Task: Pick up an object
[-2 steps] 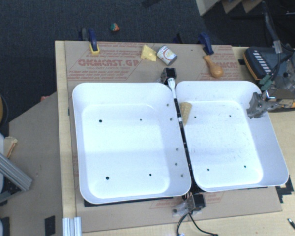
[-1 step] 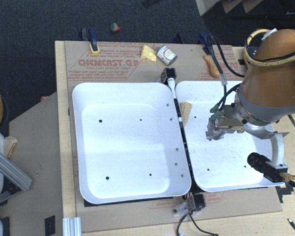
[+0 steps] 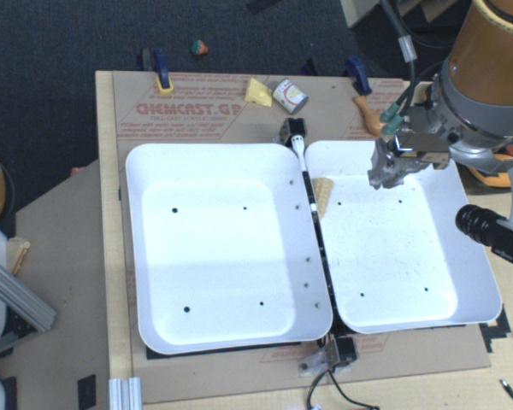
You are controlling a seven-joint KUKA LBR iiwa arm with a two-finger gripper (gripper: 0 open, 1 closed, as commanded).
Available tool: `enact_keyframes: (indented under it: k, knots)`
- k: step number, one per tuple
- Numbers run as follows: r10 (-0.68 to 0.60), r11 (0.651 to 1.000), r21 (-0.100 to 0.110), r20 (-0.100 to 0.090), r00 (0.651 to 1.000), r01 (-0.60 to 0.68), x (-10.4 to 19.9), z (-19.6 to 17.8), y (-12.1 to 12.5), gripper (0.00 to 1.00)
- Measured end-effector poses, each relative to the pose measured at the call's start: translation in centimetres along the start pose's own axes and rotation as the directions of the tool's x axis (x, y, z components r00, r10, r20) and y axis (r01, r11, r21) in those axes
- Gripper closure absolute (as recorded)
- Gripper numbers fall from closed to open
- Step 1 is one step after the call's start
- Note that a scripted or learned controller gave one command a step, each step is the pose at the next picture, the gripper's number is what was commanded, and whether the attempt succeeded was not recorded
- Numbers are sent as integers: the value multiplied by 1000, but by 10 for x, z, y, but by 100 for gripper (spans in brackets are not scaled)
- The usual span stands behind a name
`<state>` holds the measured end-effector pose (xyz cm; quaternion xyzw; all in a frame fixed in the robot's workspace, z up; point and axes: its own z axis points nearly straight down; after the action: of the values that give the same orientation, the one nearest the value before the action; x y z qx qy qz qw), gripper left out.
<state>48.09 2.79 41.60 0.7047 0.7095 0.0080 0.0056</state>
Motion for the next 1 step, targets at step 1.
enact_keyframes:
  k: [1]
  knots:
    - [-2, 1000, 12, 1, 1000, 2, 72, -15, 38, 100]
